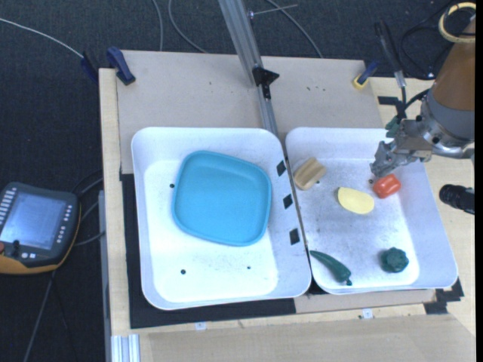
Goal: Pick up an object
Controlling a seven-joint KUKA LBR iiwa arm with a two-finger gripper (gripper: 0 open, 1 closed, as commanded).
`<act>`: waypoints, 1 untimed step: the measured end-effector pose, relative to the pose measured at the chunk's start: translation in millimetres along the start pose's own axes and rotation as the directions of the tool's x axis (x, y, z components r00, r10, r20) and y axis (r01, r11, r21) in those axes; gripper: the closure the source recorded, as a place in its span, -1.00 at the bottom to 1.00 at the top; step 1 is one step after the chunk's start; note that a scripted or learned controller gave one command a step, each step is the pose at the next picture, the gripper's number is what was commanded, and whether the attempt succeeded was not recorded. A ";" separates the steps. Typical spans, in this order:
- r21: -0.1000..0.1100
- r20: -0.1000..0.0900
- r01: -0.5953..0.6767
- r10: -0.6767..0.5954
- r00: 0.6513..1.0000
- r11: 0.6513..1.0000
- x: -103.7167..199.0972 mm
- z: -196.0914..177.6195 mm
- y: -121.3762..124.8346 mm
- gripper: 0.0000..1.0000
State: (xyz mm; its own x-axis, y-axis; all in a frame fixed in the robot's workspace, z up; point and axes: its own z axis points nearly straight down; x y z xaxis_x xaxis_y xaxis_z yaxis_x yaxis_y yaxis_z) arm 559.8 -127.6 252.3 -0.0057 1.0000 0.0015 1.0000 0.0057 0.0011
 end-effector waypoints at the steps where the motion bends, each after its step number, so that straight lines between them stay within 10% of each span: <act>1: 0.001 0.000 0.000 0.000 1.000 1.000 58.7 11.6 1.4 1.00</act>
State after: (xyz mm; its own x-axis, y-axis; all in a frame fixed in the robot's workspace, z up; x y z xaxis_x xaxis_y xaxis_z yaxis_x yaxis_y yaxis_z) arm 560.8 -68.9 240.9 -0.0053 1.0000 0.0014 1.0000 0.0053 -0.0002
